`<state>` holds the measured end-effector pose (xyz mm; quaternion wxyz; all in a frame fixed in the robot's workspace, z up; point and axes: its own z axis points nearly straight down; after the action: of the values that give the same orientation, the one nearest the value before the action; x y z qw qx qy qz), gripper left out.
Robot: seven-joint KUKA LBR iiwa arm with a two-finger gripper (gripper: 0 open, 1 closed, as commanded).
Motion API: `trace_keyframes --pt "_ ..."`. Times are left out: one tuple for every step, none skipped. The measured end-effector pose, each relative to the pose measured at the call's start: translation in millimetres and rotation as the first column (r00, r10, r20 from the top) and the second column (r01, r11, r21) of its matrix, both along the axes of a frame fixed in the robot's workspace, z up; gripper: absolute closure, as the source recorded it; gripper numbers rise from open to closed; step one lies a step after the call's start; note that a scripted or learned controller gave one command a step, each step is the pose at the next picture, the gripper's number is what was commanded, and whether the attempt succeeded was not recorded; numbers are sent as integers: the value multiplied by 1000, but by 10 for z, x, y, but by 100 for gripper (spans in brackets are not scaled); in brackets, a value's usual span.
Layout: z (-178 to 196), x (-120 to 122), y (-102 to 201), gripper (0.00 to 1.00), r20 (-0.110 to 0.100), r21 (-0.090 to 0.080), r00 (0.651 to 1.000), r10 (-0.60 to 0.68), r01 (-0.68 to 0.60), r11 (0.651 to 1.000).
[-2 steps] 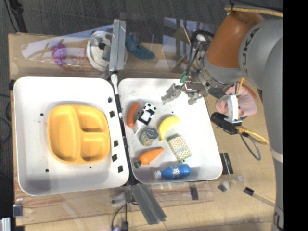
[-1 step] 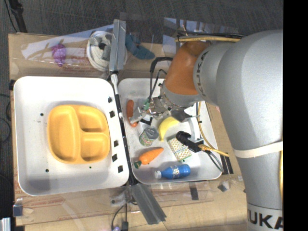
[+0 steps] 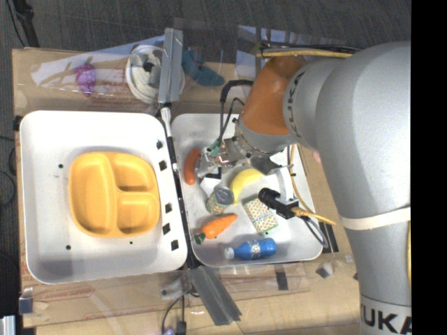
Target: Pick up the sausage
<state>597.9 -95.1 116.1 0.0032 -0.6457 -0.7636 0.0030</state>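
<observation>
In the camera view, the sausage (image 3: 189, 167) lay on end along the left wall of the right bin (image 3: 305, 254), with our end effector (image 3: 209, 160) just beside it; we couldn't tell whether it was open or closed. We judged the sausage a light, smooth, probably rigid toy, slippery on its rounded skin. We'd pinch it across the narrow middle, though the wall crowded one side.

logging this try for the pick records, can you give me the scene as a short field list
target: orange-red sausage, lying at the left side of the right white bin
gripper: two-finger gripper, just right of the sausage, low in the bin
held: nothing seen between the fingers
near target: small round tin, yellow lemon, orange carrot, blue bottle, patterned box
left bin: yellow divided tray
</observation>
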Motion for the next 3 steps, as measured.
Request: trace_keyframes --pt "-175 259 -6 100 18 -5 940 340 -339 941" --pt "-213 453 -45 100 1 5 992 125 -125 992" --pt "-211 548 -87 100 -9 8 884 468 -468 884"
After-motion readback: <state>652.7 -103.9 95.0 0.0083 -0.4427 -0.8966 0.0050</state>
